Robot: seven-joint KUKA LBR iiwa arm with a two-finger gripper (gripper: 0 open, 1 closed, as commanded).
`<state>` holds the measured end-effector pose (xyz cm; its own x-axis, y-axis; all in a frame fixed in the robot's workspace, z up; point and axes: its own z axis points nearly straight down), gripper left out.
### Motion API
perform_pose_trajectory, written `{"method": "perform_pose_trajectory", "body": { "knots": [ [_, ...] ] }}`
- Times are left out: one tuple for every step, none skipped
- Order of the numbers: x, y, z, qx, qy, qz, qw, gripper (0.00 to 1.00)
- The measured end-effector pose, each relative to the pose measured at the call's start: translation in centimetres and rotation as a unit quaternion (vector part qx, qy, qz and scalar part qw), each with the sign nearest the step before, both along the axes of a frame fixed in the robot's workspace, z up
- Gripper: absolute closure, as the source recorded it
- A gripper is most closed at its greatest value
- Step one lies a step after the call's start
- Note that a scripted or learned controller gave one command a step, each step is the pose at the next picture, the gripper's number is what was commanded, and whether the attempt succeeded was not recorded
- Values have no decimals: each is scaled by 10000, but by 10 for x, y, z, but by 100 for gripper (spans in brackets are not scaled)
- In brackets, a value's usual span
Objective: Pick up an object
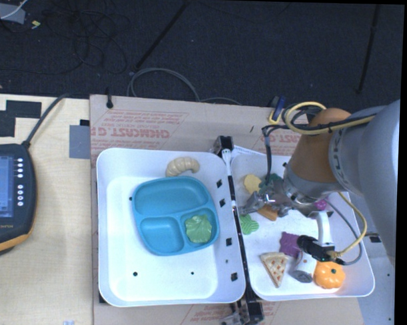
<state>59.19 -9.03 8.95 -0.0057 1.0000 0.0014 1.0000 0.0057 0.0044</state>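
Observation:
My gripper (258, 206) is low in the right bin (361, 280), near its left wall. A yellow toy (251, 183) lies just behind it and a green toy (248, 226) just in front. A small orange-brown piece (269, 215) lies right by the gripper; I cannot tell whether it is held. Further forward in the same bin lie a purple toy (289, 243), a pizza slice (274, 267), and an orange pumpkin (328, 276) in the front right corner.
The left bin (120, 262) holds a blue divided plate (163, 214) with a green lettuce leaf (199, 228) in its right compartment, and a croissant (182, 166) behind it. A teach pendant (6, 191) lies at the far left. Cables hang around the arm's wrist (305, 119).

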Motion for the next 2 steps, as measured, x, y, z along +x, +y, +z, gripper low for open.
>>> {"method": "perform_pose_trajectory", "body": {
  "knots": [
    [-58,-54,0,-9,20,-56,10000,0],
    [-84,-33,0,-10,0,-48,10000,0]
  ]
}}
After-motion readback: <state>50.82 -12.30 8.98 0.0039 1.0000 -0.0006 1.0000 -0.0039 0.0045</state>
